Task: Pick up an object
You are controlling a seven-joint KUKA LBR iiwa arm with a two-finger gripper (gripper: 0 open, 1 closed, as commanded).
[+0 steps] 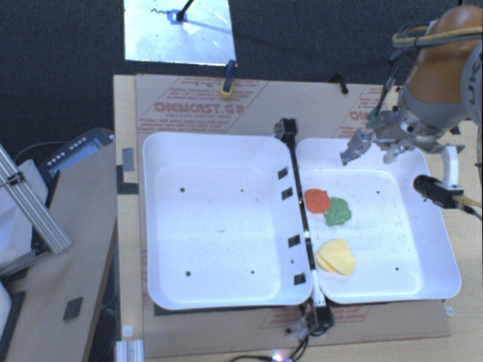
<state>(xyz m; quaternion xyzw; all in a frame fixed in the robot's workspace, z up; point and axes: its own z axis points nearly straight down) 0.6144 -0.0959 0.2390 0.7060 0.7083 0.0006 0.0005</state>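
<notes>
White bins [219,292] on cardboard-topped bench [196,100], dark curtain behind. We see pincer [373,151] spread wide, nothing held, above orange object [316,200], well apart.

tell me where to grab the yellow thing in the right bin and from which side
Probably best from straight above, closing the end effector across the yellow object at its narrower width. It lies low and flat near the divider, apart from the orange piece and green piece.

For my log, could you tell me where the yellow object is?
The yellow object lies in the right bin, near its left wall, below the green object.
</notes>
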